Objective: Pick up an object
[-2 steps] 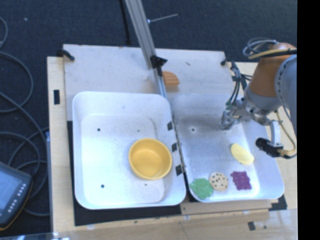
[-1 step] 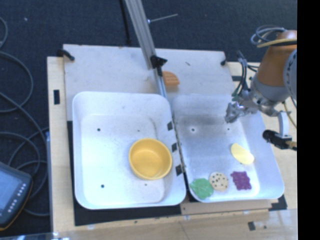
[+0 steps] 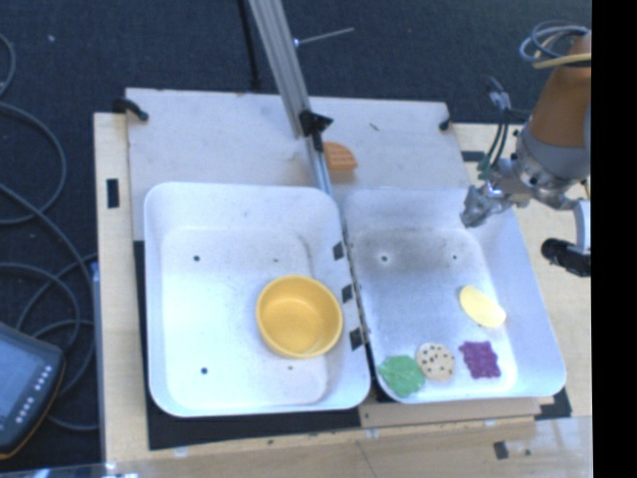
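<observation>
Along the lower edge of the right bin (image 3: pixel 528 297), nearest the camera, a green piece (image 3: pixel 401 374), a speckled cookie-like disc (image 3: pixel 434 360) and a purple piece (image 3: pixel 481 358) lie in a row, the green one touching the disc. Just above them, toward the bin's right side, rests a pale yellow oval (image 3: pixel 482 306). In the left bin (image 3: pixel 179 267), a yellow bowl (image 3: pixel 299 316) sits upright near the lower right corner. Higher in the frame, the robot's gripper (image 3: pixel 478 210) hangs over the right bin's upper right corner, well apart from every object; whether its jaws are open or closed cannot be told. Beyond the bins, an orange object (image 3: pixel 339 158) lies on the counter (image 3: pixel 219 127) beside a slanting metal rail (image 3: pixel 284 53).
</observation>
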